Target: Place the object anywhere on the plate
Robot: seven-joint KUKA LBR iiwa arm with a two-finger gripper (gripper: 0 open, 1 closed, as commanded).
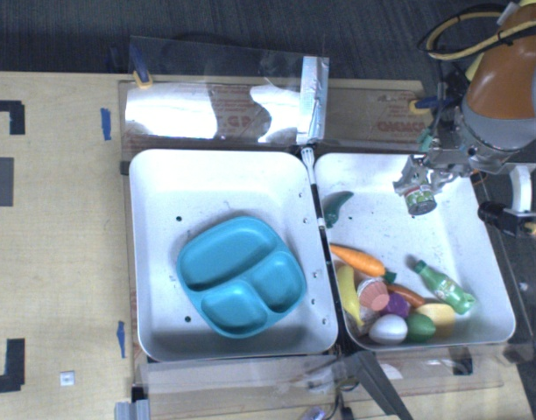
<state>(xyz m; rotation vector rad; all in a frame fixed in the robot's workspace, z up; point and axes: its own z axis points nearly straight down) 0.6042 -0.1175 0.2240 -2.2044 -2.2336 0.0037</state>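
Pick step pending: claw (418, 191) is hovering over right bin (491, 261), grip state can't tell. Next: dropping onto carrot (360, 260) w/ toy pile, then crossing to blue plate (242, 274).

- My arm (504, 86) gets chopped off by the top and right edges, so I can't see most of it.
- End effector (419, 191) is a blurry little lump; can't make out its tip at all.
- The toy food pile (395, 309) overlaps itself, and the banana (348, 294) is half buried.
- The table (49, 261) runs off the left edge.
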